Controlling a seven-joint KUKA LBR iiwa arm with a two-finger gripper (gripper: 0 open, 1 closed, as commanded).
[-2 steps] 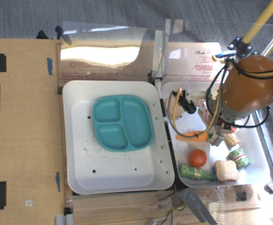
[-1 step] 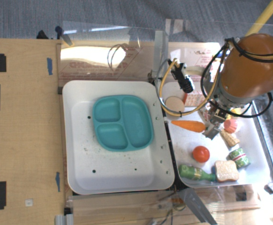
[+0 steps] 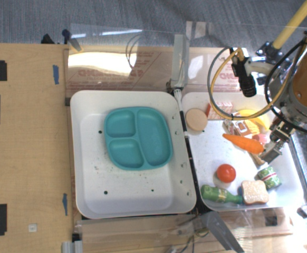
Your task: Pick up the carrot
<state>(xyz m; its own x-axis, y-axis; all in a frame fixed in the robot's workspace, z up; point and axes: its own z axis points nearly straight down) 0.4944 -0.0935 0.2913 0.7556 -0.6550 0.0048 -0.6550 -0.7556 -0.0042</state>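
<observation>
Lighting bright and even. Strong glare on the clear panel (image 3: 116,62) behind the left bin (image 3: 85,194). Shadows soft and short. Focus fair; slight softness toward the frame's right edge.

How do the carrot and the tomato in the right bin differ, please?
The carrot is orange, long and tapered, lying at a slant; the tomato is red and round. The carrot lies close by the gripper; the tomato sits nearer the bin's middle. Both rest in the right bin.

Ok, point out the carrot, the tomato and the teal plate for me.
carrot (image 3: 242,142): camera view, middle of its orange body.
tomato (image 3: 226,173): camera view, its red top.
teal plate (image 3: 156,136): camera view, floor of its large compartment.
</observation>
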